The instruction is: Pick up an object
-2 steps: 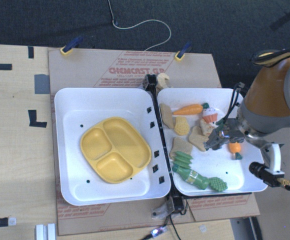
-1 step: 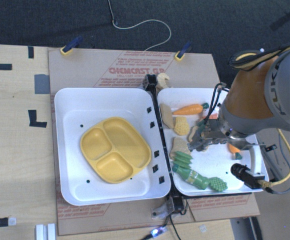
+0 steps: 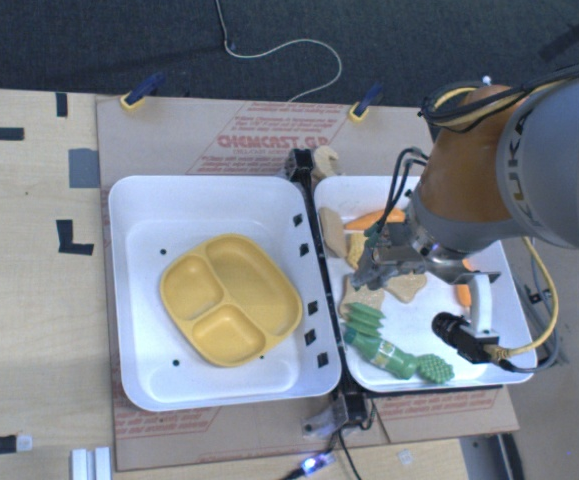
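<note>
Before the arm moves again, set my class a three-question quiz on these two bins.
1. True or false: the yellow tray lies in the left bin.
2. Which bin is the gripper over? A) left B) right
3. What colour is the brush at the right bin's near edge?

Key: 1 true; 2 B; 3 green.
</note>
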### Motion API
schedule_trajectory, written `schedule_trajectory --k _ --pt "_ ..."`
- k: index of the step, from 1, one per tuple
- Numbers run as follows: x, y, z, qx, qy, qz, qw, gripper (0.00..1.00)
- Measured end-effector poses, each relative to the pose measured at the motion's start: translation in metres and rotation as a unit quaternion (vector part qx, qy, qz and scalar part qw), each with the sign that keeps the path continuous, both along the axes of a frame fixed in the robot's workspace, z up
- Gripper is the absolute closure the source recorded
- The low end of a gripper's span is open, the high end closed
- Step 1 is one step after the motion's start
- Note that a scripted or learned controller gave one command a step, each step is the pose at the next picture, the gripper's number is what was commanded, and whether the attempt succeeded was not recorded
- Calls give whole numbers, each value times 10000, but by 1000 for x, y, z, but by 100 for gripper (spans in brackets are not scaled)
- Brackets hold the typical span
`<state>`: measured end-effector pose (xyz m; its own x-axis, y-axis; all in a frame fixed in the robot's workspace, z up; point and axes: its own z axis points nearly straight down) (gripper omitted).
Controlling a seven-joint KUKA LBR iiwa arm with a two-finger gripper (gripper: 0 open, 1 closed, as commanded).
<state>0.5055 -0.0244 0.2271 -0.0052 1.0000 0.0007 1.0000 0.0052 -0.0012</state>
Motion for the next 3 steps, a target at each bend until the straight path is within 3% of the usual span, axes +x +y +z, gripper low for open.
schedule_trajectory --k 1,2,3 --pt "-9 -21 -4 -8 11 -32 10000 100" --pt "-6 -4 3 -2 3 -13 10000 100" --pt "-3 -11 7 -4 6 -20 10000 100"
